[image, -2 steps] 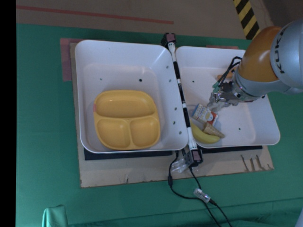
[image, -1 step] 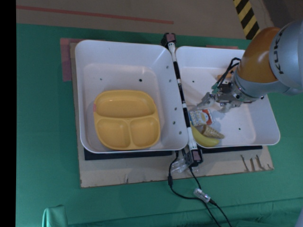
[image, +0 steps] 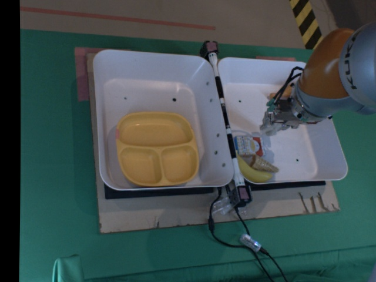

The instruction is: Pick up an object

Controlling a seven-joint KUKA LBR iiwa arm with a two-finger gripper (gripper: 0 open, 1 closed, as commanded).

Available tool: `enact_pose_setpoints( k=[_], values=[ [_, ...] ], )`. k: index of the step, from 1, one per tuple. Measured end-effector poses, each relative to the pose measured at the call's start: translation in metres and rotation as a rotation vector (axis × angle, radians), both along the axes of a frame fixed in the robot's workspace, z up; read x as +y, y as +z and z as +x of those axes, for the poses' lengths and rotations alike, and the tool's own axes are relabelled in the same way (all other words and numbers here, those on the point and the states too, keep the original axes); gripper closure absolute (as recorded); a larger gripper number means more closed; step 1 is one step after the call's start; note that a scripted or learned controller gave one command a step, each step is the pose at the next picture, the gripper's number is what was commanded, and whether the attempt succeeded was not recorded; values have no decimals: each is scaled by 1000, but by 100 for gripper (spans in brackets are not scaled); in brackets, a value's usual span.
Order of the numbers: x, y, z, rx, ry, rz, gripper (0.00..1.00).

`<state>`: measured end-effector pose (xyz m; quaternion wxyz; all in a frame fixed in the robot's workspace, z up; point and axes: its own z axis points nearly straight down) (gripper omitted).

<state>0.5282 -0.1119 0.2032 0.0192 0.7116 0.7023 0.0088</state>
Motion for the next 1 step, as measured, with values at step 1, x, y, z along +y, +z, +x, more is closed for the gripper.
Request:
enact_pose_setpoints(
  k=[1],
  values=[
    [6, -14, -15, 7, 1, 1, 100]
  ],
)
